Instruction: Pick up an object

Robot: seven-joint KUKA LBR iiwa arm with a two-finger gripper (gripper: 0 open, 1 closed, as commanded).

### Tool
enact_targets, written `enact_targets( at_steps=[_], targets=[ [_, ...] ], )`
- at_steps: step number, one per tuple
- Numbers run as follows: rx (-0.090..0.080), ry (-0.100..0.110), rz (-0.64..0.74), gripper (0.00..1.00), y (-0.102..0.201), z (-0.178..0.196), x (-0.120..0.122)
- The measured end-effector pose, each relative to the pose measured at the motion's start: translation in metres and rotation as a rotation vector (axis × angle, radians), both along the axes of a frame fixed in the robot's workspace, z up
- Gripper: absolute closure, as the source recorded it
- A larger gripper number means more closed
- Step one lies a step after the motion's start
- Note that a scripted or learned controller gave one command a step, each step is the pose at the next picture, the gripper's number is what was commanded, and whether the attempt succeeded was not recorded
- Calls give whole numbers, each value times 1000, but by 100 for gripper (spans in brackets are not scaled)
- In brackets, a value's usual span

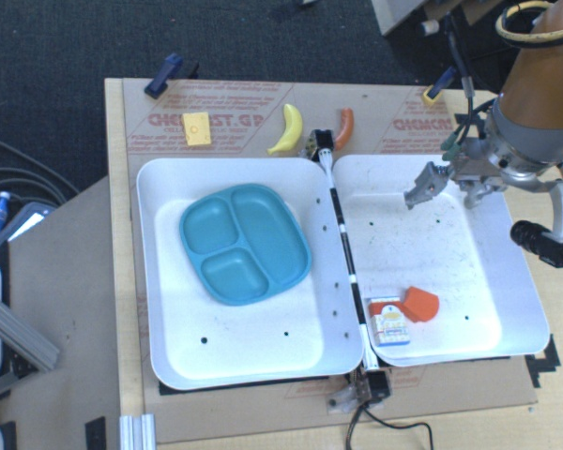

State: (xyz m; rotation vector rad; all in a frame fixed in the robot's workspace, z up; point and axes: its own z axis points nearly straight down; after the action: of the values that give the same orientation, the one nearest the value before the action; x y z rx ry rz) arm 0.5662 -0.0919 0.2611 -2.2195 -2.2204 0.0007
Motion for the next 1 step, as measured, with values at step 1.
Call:
enact_targets(
  at_steps=[1],
  targets=[
    [0, 1, -1, 0, -6, -122, -39]
  ],
)
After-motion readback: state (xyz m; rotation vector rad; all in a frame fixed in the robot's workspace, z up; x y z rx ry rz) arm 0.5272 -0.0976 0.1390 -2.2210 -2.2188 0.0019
